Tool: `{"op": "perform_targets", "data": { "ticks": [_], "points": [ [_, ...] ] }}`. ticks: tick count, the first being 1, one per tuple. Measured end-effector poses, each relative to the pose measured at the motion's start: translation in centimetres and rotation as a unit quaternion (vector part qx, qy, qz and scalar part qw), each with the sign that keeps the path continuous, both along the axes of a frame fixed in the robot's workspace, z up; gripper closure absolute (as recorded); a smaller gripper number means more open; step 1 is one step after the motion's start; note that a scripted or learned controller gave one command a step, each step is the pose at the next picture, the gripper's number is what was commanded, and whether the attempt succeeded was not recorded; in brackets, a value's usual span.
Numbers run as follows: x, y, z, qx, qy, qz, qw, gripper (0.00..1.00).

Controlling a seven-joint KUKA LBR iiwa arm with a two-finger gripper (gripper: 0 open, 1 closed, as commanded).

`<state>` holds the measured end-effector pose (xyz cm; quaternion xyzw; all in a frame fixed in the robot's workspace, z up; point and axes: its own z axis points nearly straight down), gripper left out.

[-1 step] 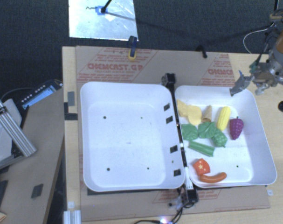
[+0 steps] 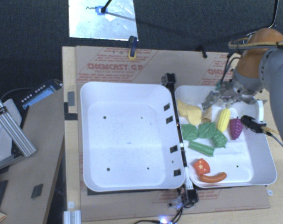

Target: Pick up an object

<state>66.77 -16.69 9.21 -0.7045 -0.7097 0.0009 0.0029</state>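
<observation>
The bench carries two shallow white bins side by side: the left bin [image 2: 127, 139] and the right bin [image 2: 258, 164]. The arm [image 2: 267, 66] enters from 3 o'clock, and its gripper [image 2: 215, 98] sits low over the upper part of the right bin; whether it is parted or closed cannot be determined from this angle, and no object is visibly between its tips. The objects available for picking all lie in the right bin. The corn cob [image 2: 224, 119] stands nearest, just at 5 o'clock from the gripper. A pale yellow piece [image 2: 190, 112] lies at 8 o'clock from the gripper, close beside it. The purple grape bunch [image 2: 236, 127] rests at 4 o'clock, just beyond the corn cob. A cluster of green leafy items [image 2: 204, 132] lies at 6 o'clock from the gripper, with a green pod [image 2: 202, 148] just below that cluster. Farther toward 6 o'clock, near the bin's lower edge, a red tomato [image 2: 202, 165] and an orange-red sausage [image 2: 212, 177] lie close together, well apart from the gripper.
</observation>
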Motion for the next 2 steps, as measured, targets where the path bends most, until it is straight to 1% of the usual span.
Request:
{"op": "perform_targets", "data": {
  "ticks": [1,2],
  "points": [
    [-5.27,-4.16,23.61,-0.0058,-0.013,-0.004,0.9999,0.0],
    [-5.3,-3.89,23.66,-0.0031,-0.006,-0.001,1.0,1.0]
  ]
}}
